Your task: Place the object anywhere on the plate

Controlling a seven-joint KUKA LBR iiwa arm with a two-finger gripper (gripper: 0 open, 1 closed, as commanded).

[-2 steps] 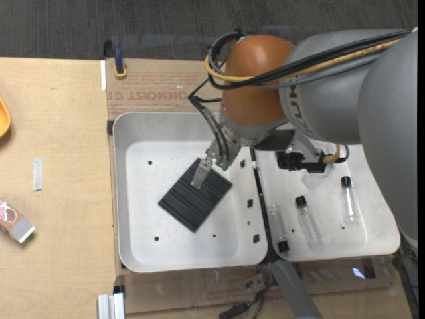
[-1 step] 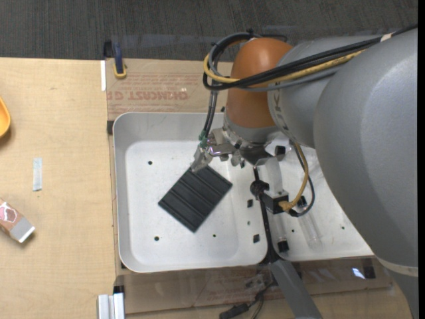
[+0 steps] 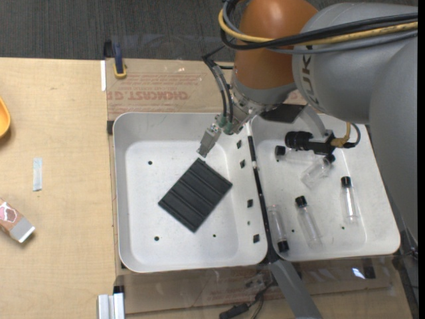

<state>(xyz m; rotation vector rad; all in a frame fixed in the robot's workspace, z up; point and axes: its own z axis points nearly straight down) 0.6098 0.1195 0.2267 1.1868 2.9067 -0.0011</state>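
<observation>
Listing L to R, one pass.

1. Bench [image 3: 60,125]: pale wood. At the far L edge, a sliver of an orange item [image 3: 3,119], cut off by the frame.
2. Small pale strip [image 3: 37,175], flat on the bench. Nearer the front, a wrapped block [image 3: 14,222], red-and-white w/ a grey end.
3. Blue clamp [image 3: 118,62] at the back, beside a cardboard sheet [image 3: 156,92] w/ mirrored red print, behind the bins.
4. Left bin [image 3: 119,198]: white, shallow. Holds 1 black ribbed plate [image 3: 196,195], flat on the floor, approx. centre, turned corner-on to the walls.
5. My gripper [image 3: 209,140]: over the left bin's back-R area, just beyond the plate's far corner, angled down-L. Grip state: cannot tell, too small and blurred.
6. Right bin [image 3: 375,178]: white, shallow. Holds clear vials [image 3: 307,216] w/ black caps, lying flat: one along the L wall, one mid-floor, one toward the R side. A further clear piece lies at the back, blurred. All are in this bin, well apart from the plate, w/ the bin walls between.
7. My arm [image 3: 275,32]: orange band and grey casing, over the right bin's back.
</observation>
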